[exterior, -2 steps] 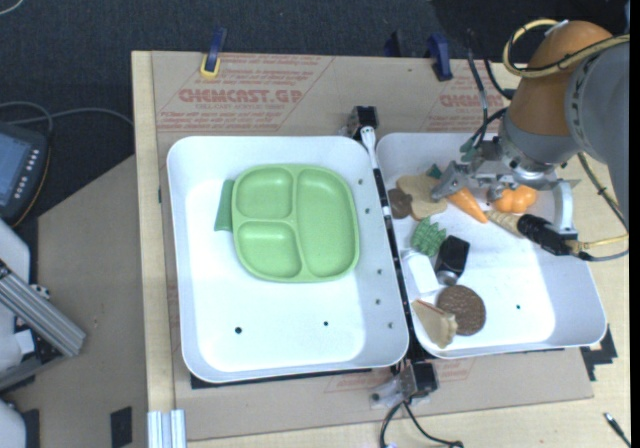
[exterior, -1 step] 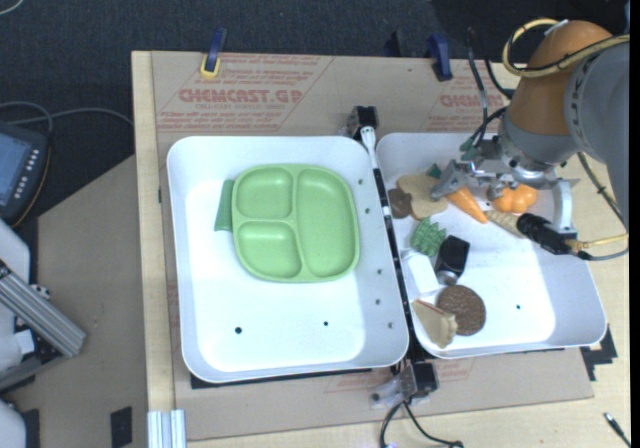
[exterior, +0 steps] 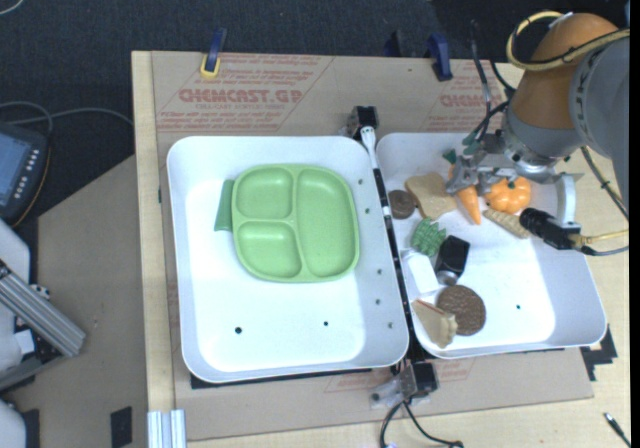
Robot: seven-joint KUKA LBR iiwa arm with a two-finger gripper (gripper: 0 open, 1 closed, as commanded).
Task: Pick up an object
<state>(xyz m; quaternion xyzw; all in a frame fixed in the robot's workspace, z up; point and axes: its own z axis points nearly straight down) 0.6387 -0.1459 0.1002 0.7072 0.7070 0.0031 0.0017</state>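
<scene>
We see the arm (exterior: 560,66) reaching in over the right bin (exterior: 560,321), with its gripper (exterior: 478,176) lowered into the far part of that bin, over a heap of small toys. Whether it grips anything we cannot tell, as the arm's own body hides that. Just beside the gripper lie an orange carrot (exterior: 469,204) and a small orange pumpkin (exterior: 507,194), with a tan slice of bread (exterior: 430,194) next to the carrot. Nearer us in the right bin sit a green leafy piece (exterior: 428,236), a black block (exterior: 452,256) and a brown cookie (exterior: 463,308). The left bin (exterior: 200,236) holds a green divided plate (exterior: 296,222).
</scene>
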